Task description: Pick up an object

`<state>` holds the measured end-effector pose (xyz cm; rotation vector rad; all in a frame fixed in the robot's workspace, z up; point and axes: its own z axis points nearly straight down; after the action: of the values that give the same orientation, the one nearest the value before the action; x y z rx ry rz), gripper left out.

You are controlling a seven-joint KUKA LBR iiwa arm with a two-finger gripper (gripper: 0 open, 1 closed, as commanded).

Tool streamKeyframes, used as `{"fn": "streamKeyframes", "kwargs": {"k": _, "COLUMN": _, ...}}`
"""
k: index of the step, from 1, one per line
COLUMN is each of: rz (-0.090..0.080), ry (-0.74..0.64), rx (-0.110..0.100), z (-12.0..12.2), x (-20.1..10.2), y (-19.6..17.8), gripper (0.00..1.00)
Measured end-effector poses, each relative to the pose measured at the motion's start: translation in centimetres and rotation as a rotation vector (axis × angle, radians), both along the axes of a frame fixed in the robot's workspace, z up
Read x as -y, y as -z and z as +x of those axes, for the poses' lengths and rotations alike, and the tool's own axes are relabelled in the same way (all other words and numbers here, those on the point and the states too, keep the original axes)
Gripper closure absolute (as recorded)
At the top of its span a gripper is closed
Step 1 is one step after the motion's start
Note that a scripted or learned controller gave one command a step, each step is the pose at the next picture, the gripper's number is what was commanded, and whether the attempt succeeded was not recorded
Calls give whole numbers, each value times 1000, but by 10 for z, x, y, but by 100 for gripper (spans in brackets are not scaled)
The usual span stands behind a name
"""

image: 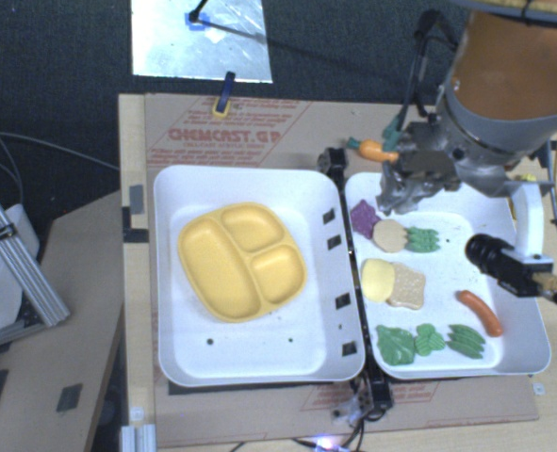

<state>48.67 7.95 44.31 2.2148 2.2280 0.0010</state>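
Right bin (528, 347), upper left corner: purple toy piece (363, 218) and round tan biscuit (388, 235) — small play food, judged light, rigid, slick plastic; best taken across the narrow width from above. Gripper (398, 199) hangs just over them; whether open or closed cannot be told. Close by: green leafy piece (423, 240), yellow slice (377, 279), toast (408, 288) — crowding the approach. Left bin (165, 347) holds a yellow divided plate (242, 260).

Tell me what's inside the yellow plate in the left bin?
The yellow divided plate in the left bin shows three bare compartments with no food in them. The toy food lies in the right bin. What is under the plate cannot be seen.
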Motion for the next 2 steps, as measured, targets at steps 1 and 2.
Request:
{"fn": "streamKeyframes", "kwargs": {"k": 1, "rz": 0, "ry": -3, "rx": -7, "z": -1, "x": -60, "y": 85, "gripper": 100}}
{"fn": "streamKeyframes", "kwargs": {"k": 2, "rz": 0, "ry": 4, "rx": 1, "z": 0, "x": -57, "y": 80, "gripper": 0}}
